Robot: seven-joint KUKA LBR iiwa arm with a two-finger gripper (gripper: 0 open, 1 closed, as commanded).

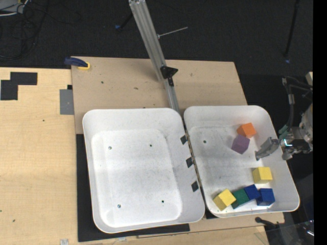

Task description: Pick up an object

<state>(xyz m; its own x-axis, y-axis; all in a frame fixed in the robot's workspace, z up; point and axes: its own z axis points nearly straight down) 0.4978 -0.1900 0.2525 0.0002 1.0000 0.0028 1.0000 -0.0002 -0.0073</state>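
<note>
While your gripper [269, 148] hangs over the right bin's [219, 121] right rim, whether it is spread or closed I cannot tell, the purple cube [240, 144] sits just left of it, the yellow cube [262, 174] just nearer.

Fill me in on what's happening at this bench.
A robot arm reaches in from the right, its gripper hovering over the right rim of the right bin. Nothing is between its fingers. That bin holds an orange block, a purple block, two yellow blocks, a green block and two blue blocks. Nothing has been picked up yet.
</note>
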